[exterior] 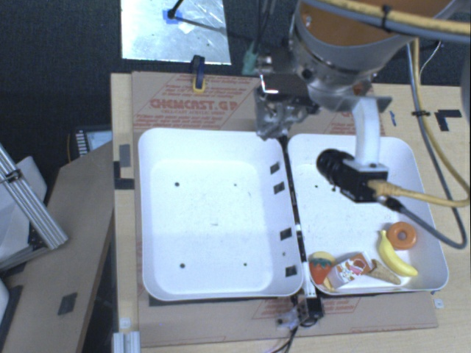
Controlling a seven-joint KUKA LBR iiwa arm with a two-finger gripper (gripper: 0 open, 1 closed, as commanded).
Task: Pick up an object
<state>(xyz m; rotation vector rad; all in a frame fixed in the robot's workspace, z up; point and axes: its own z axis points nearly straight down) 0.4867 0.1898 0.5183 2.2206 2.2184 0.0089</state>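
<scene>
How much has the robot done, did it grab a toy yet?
Nothing looks done yet. The pincer hangs at the far edge between the bins, with no toy seen in it. The banana, the orange ring and the other toys lie in the right bin's near corner. Left to do: reach down there, grab one and lift it.

Smooth white plastic bins (206, 160) sit on matt printed cardboard (191, 105).

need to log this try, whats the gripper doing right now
Gripper: cannot be told whether open or closed; it hangs over the far edge where the two bins meet, and nothing is visibly held.
</scene>
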